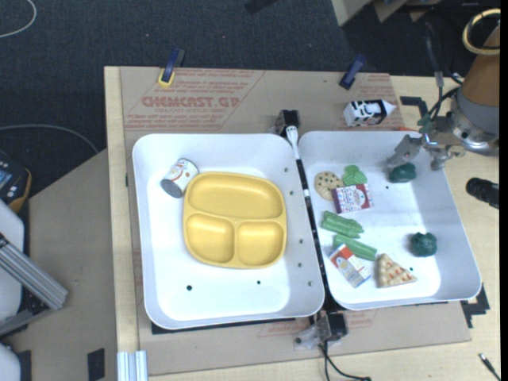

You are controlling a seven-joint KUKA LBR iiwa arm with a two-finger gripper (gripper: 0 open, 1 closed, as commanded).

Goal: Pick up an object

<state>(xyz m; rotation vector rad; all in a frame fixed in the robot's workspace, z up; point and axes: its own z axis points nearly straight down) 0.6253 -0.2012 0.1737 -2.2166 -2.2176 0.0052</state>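
Nearest the camera lay the pizza slice (pixel 392 271), low in the right bin (pixel 456 213). By the far wall, the gripper (pixel 419 152) stood spread over a dark green lump (pixel 402 172), not gripping; closing off-centre might squirt it away.

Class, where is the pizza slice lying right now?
The pizza slice lies in the right bin, near its front edge, just right of the small red-and-white carton.

Two bins (pixel 151 213), one yellow tray (pixel 235 218)
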